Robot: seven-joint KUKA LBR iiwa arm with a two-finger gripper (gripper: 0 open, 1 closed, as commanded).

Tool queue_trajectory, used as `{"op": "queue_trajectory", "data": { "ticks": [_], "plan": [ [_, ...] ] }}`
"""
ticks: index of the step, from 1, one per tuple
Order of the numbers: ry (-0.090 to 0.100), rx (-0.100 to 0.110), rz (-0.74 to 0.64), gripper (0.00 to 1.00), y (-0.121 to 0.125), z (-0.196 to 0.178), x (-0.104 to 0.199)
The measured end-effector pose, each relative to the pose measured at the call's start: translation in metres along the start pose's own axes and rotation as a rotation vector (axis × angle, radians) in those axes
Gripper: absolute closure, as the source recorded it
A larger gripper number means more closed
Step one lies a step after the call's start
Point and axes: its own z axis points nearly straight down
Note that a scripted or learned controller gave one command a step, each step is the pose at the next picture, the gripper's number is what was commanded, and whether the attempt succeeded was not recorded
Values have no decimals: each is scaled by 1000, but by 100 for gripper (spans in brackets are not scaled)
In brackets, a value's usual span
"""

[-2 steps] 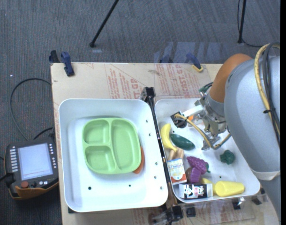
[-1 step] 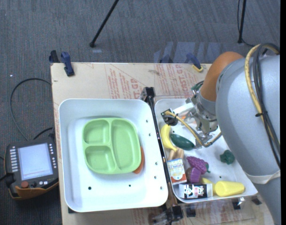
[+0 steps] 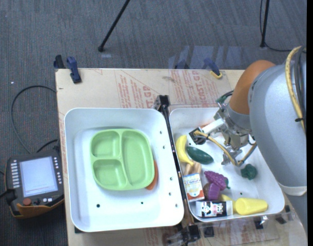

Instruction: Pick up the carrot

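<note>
The carrot [image 3: 154, 176] shows as an orange sliver at the right edge of the green divided plate [image 3: 120, 158] in the left bin [image 3: 77, 137]; most of it is hidden under the plate. My gripper [image 3: 234, 160] hangs over the middle of the right bin [image 3: 272, 188], well to the right of the carrot. It is open with nothing between its fingers. It sits just right of a dark green vegetable [image 3: 199, 154] and left of a small green broccoli piece [image 3: 249, 171].
The right bin also holds a banana [image 3: 183, 148], purple grapes [image 3: 215, 183], a small snack box [image 3: 193, 186], a milk carton [image 3: 214, 208] and a yellow lemon-like piece [image 3: 250, 205]. A black divider [image 3: 169, 132] separates the bins. A teach pendant [image 3: 36, 181] lies off the bench at left.
</note>
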Motion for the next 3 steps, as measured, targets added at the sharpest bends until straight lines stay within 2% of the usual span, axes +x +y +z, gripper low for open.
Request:
{"op": "queue_trajectory", "data": {
  "ticks": [1, 2, 3],
  "plan": [
    [0, 1, -248, 0, -24, 1, -43],
    [2, -1, -61, 0, 11, 0, -4],
    [-2, 2, -111, 0, -28, 2, -68]
  ]
}}
